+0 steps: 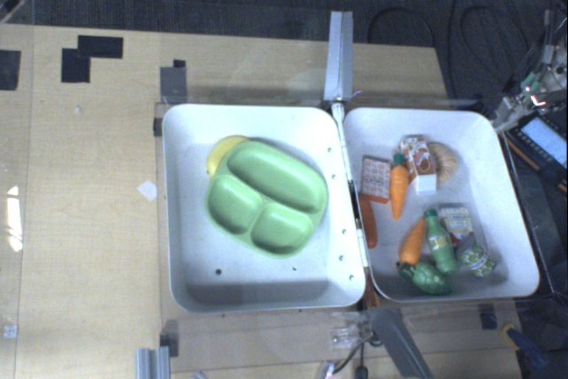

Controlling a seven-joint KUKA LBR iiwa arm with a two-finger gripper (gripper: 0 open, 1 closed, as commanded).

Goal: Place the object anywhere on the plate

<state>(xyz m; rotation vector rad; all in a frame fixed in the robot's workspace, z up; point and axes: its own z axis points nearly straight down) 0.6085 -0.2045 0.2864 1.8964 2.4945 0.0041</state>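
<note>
A green plate [266,195] with three compartments lies in the left bin [191,280], tilted toward the bin's upper middle. A yellow object [220,152] peeks out from under the plate's upper left edge. The right bin [510,217] holds several toy foods: an orange carrot [398,188], a second carrot [412,241], a green bottle [439,241], a green vegetable [428,279], a bread roll [444,161], a small white carton [417,160] and a red sausage [368,222].
A metal post [339,58] stands at the back between the two bins. Cables and equipment [541,93] crowd the far right beyond the right bin. Black tape marks [89,56] lie on the wooden bench at the upper left.
</note>
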